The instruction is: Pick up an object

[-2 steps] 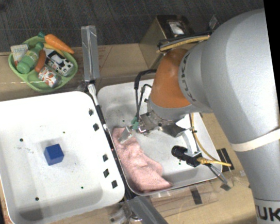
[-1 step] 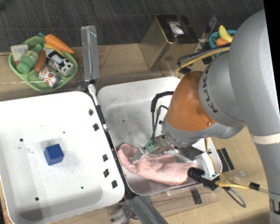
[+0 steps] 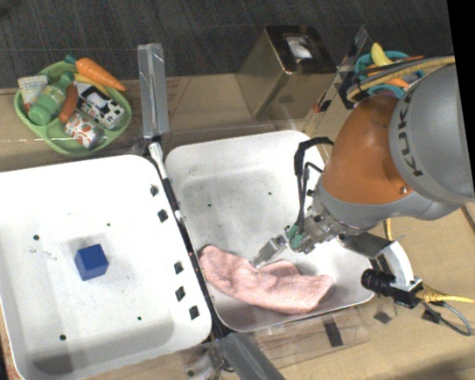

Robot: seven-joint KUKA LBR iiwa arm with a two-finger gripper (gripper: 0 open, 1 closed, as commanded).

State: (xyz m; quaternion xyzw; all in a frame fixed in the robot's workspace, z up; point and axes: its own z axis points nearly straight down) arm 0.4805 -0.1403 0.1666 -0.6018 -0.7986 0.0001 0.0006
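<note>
Gripper [image 3: 269, 253] sits low in the right bin [image 3: 227, 177], near its front half, reaching in from the arm [image 3: 392, 161] on the right. Two fingers spread apart w/ a visible gap: upper finger [image 3: 271, 246] points left, lower one [image 3: 275, 265] lies just above the cloth. Nothing between them. Lower fingertip looks to be touching or just over the top edge of the pink cloth [image 3: 265, 287]; can't tell which for sure.

Pink cloth lies crumpled along the front of the right bin, running from near the divider side to about the bin's front right corner, partly under the gripper tips. It rests on the bin floor, not lifted.

Orange band of the arm sits above the wrist, over the bin's right rim; grey link beyond it runs off frame right.

Left bin [image 3: 18, 262] holds a blue cube [image 3: 91, 260], roughly mid-floor, well apart from the gripper.

Behind the left bin, on the bench, a green bowl [image 3: 33, 127] w/ toy food, incl. an orange carrot [image 3: 96, 73]. A brown box [image 3: 281, 67] stands behind the right bin.
</note>
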